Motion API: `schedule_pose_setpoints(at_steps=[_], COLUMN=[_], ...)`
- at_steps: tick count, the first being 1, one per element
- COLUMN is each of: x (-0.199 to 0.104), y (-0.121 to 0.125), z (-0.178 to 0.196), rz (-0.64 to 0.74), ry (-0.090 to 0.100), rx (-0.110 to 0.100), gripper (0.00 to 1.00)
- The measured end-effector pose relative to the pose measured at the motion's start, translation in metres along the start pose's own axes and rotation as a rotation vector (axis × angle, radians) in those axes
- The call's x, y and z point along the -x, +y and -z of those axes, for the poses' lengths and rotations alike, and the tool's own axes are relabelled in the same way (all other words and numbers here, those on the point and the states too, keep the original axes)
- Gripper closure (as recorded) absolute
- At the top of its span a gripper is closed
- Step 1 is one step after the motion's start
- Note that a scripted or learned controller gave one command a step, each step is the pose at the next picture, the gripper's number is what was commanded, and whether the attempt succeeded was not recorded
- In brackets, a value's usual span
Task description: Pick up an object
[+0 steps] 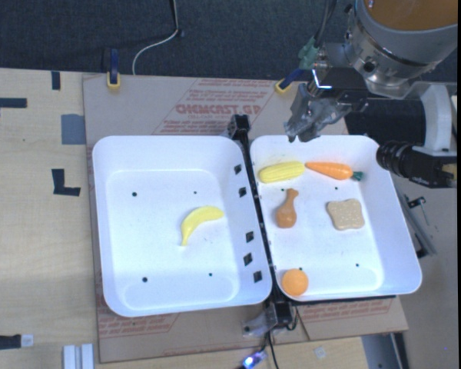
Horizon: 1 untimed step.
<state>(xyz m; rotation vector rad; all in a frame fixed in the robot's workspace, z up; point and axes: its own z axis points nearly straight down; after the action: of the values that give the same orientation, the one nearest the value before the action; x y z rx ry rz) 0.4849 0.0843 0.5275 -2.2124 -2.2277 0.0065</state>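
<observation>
Camera view shows the end effector hanging over the far edge of the right bin, near that bin's far-left corner. Whether it is apart or together I cannot tell, since its tip is a dark tangle against the cardboard. Nothing can be seen held in it.

Nearest to it, just inside the far edge, lies a corn cob, close to the divider between the bins. Beside the cob, toward the right, lies a carrot, the two close but seemingly apart. Further toward the near edge sit a drumstick and a slice of bread, apart from each other. An orange rests at the near-left corner of the same bin.

In the left bin a banana lies alone, near the middle.

As a judgement, the task is barely begun: every object rests on a bin floor and none is lifted. What remains is to choose one, likely the cob or carrot given how near they lie, then descend, grip and raise it.
</observation>
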Motion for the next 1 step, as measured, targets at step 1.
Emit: schedule_pose_setpoints(at_steps=[1], x=[-0.0004], y=[0.0003], z=[0.0099], rz=[0.001], ry=[0.0], rx=[-0.001], gripper=[1.0])
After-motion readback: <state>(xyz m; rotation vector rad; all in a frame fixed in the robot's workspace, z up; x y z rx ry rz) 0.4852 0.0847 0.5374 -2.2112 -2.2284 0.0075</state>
